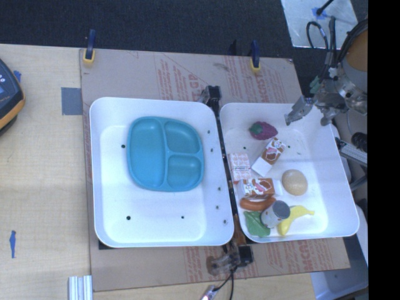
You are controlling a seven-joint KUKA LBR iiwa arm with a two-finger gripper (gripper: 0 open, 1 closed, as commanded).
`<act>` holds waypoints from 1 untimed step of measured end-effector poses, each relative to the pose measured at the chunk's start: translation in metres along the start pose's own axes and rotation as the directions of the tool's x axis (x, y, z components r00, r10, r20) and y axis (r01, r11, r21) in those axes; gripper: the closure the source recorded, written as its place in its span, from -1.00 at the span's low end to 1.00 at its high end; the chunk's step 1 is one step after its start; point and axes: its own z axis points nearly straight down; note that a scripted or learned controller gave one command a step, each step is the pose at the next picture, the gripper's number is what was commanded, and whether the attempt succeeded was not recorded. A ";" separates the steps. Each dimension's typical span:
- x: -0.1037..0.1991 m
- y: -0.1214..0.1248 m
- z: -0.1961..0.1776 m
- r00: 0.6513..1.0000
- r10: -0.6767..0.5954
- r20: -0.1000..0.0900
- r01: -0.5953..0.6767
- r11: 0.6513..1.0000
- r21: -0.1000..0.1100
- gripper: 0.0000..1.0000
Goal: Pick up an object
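The right bin [337, 167] holds several small items. A purple piece [263, 130] lies near the back, with a red-and-white packet [274, 150] and a white packet [240, 165] below it. A tan ball [294, 182] sits mid-right. At the front are a printed packet [257, 186], an orange sausage [257, 202], a green piece [255, 224], a grey round thing [275, 213] and a yellow banana [295, 217]. My gripper [311, 114] hangs over the bin's back right corner, open, with nothing between its fingers. It is to the right of and above the purple piece.
A blue divided plate [165, 153] lies in the left bin [106, 224]. A black clip [213, 95] sits at the back where the bins meet. Cables and the arm's wrist [340, 89] crowd the back right. A yellow-edged device [7, 95] lies at the far left.
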 end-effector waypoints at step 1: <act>0.009 0.038 0.116 1.000 0.000 -0.001 0.000 1.000 -0.012 -1.00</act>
